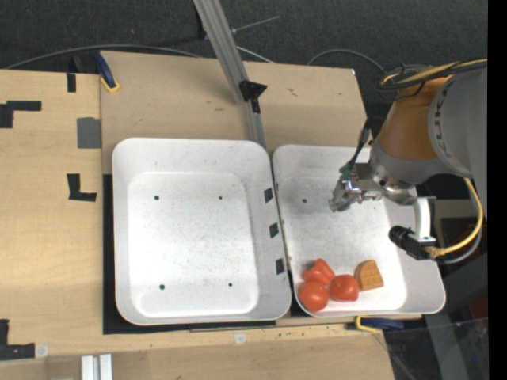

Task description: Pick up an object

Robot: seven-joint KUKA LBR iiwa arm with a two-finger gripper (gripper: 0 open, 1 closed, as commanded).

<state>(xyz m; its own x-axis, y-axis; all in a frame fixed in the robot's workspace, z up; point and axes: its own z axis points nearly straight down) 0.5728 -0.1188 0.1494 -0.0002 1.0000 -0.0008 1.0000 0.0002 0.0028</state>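
The end effector [342,199] is hovering over the right shallow white plastic bin [317,172], nothing in it, can't tell how open. Red tomato-like lumps [326,283] and a tan waffle-ish block [368,275] are sitting huddled in its near corner, probably slid there.

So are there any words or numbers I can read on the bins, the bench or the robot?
None: no word, number or label can be read anywhere.
Black tape pieces on the bench are plain marks, not letters.
The left bin, the right bin and the arm's orange band carry no print.
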